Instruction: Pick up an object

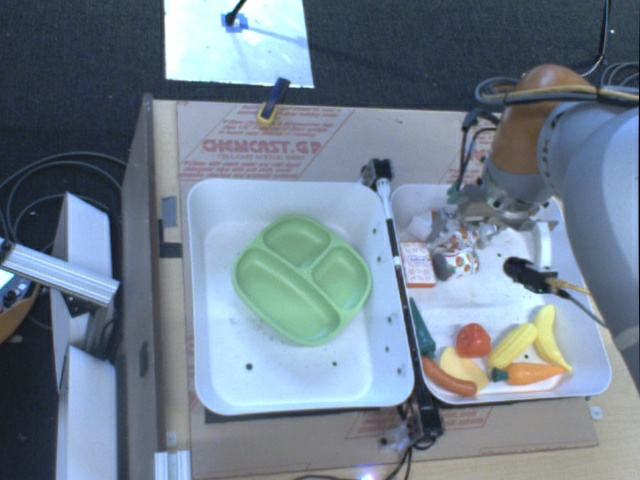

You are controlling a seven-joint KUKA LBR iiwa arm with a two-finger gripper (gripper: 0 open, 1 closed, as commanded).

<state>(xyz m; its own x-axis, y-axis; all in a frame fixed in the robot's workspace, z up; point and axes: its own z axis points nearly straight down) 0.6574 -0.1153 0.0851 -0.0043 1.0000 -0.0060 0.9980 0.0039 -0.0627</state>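
With the hand (462,230) poised over the mug (458,261), its grip state indiscernible, the mug could be knocked aside toward 9 o'clock.

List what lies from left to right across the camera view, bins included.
Left bin → green divided plate → small orange-and-white box → red tomato → corn cob → banana, these last four in the right bin, where the hand reaches at the far end.
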